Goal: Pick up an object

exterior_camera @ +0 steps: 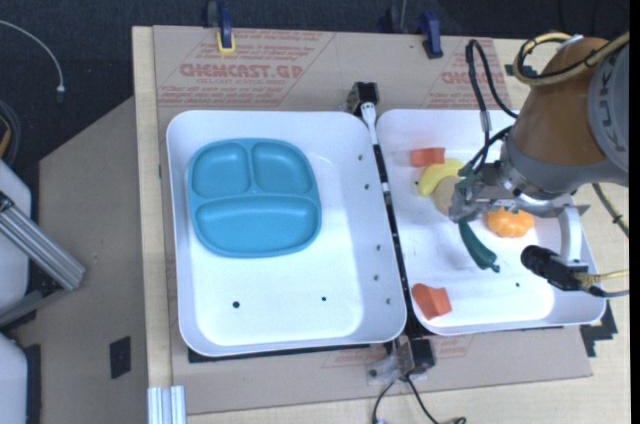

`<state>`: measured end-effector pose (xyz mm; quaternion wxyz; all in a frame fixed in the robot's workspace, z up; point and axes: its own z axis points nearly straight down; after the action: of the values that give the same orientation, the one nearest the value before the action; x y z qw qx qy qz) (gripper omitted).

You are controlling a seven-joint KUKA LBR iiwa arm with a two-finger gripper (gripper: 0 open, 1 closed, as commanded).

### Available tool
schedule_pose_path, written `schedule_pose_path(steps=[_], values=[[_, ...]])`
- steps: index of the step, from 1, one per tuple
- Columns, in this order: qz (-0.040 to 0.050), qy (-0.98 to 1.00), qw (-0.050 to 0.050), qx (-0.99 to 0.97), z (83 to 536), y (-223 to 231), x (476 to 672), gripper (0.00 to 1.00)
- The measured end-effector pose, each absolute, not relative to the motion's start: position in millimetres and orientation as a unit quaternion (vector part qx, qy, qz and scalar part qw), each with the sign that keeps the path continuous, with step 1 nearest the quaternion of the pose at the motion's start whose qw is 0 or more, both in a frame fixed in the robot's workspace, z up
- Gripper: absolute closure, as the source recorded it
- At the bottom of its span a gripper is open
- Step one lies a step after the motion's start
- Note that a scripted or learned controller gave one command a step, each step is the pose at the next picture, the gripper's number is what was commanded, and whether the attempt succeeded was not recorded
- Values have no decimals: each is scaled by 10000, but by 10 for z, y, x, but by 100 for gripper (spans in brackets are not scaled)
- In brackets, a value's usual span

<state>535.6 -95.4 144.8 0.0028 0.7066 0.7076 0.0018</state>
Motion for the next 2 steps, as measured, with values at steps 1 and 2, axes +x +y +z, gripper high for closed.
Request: schedule_pose_path(steps=[1, 2], values=[[18, 7076, 30, 7066, 1889, -915, 5342, 100], [22, 7076, 35, 7066, 2426, -917, 5359, 100]])
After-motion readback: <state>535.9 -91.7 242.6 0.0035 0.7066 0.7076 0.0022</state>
